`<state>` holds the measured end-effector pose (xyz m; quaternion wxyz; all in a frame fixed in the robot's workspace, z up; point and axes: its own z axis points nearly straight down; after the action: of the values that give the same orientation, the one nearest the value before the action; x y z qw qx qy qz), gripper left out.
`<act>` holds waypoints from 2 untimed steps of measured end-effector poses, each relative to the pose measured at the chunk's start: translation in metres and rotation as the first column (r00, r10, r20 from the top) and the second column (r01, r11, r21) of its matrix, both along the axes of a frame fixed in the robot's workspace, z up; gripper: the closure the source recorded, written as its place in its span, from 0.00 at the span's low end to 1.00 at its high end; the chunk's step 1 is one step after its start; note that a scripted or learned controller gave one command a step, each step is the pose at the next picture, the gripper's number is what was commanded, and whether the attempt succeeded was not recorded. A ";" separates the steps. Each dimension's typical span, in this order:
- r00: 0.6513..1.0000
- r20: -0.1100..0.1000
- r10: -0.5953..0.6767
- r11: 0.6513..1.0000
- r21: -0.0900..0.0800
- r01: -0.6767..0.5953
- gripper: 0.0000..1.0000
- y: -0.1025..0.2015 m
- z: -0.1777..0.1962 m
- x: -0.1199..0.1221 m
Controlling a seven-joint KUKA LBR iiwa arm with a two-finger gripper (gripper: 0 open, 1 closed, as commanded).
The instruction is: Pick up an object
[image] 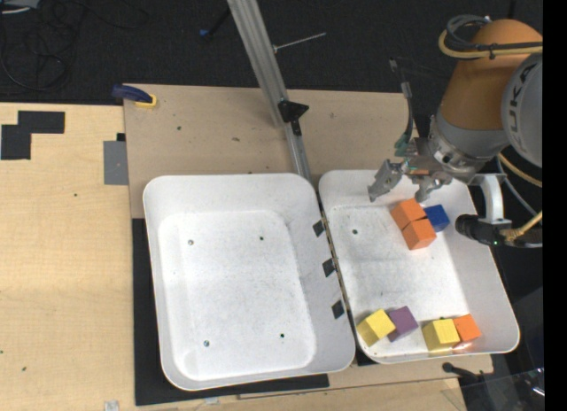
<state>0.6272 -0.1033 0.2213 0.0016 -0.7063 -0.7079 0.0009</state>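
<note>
My gripper hangs over the far end of the right bin, its two grey fingers spread apart with nothing between them. Just below and to the right of it lie an orange block and a blue cube, side by side. Along the near edge of the same bin sit a yellow cube, a purple cube, another yellow cube and a small orange cube.
The left bin stands beside the right one, joined by black clips at the shared rim. A slanted metal rail rises from behind the bins. The grey and orange arm comes in from the right.
</note>
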 end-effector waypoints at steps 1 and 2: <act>1.000 0.000 -0.001 1.000 0.000 0.001 0.00 0.000 0.000 0.000; 1.000 -0.006 -0.002 1.000 0.000 0.002 0.00 -0.003 -0.064 -0.001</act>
<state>0.6260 -0.1058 0.1569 0.0038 -0.7071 -0.7071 0.0032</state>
